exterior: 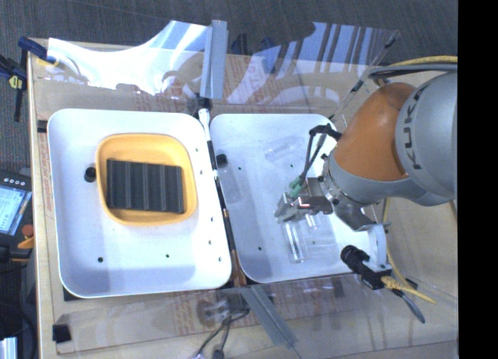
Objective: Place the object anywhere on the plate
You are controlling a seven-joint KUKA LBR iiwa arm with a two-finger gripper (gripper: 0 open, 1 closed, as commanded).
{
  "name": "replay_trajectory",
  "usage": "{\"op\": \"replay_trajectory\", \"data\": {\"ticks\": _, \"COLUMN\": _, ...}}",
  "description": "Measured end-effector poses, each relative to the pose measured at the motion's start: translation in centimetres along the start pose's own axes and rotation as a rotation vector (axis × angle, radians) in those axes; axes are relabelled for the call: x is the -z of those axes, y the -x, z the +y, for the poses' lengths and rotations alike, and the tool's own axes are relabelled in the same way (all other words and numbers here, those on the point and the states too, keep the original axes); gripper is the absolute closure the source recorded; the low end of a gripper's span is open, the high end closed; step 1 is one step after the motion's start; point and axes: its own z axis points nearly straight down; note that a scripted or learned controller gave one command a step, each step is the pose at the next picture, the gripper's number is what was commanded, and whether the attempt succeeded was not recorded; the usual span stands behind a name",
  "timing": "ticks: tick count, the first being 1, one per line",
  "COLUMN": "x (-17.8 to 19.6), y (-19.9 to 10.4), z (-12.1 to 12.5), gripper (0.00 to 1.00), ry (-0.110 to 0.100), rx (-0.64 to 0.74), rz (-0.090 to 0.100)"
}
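A yellow plate (145,149) with rounded corners lies in the left bin (70,256). A black ribbed rectangular object (145,185) rests flat on it and covers most of its middle. My gripper (294,208) hangs over the middle of the right bin (249,194), well to the right of the plate and apart from the black object. A clear plastic item (296,241) lies on the bin floor just below the gripper; whether the gripper touches it is unclear.
Another faint clear plastic piece (282,152) lies near the back of the right bin. The raised rims of the two bins meet between plate and gripper. A small black knob (90,172) sits left of the plate. Clear plastic sheeting (179,46) lies behind the bins.
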Motion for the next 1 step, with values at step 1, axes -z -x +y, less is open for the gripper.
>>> {"op": "replay_trajectory", "data": {"ticks": 1, "x": 3.74, "y": -2.46, "z": 4.17, "gripper": 1.00, "ry": -0.001, "rx": 0.149, "rz": 0.002}}
